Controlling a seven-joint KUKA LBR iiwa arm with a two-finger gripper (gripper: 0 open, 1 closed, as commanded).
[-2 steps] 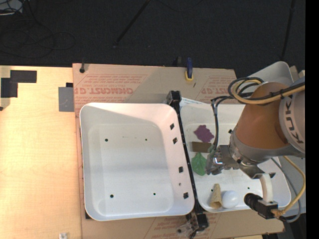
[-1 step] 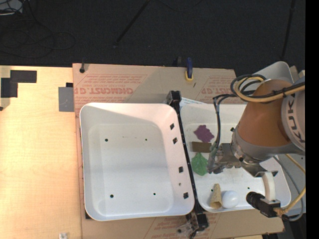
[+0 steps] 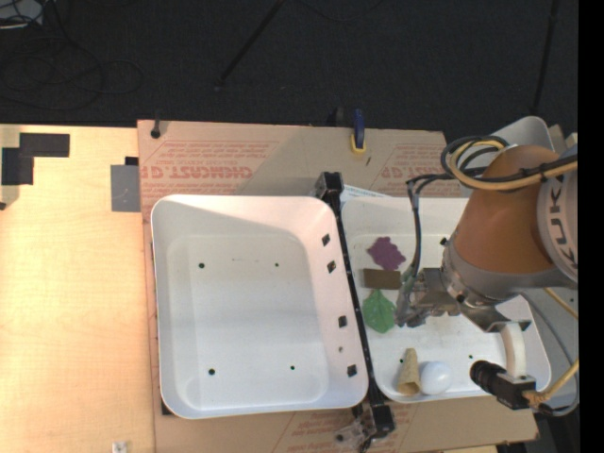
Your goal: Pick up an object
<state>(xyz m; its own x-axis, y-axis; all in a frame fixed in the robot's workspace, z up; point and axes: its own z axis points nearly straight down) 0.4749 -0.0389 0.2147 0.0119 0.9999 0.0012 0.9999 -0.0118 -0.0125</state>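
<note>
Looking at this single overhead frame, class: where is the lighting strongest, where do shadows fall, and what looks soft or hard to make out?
Camera view: the left bin glares almost blown-out white, with a soft shadow across its upper wall; the dark floor behind the bench swallows detail; the gripper looks soft and murky beside the green object.

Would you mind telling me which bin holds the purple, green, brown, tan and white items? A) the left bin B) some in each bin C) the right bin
C: the purple item, brown item, green item, tan item and white ball all lie in the right bin, where the gripper reaches in.
</note>
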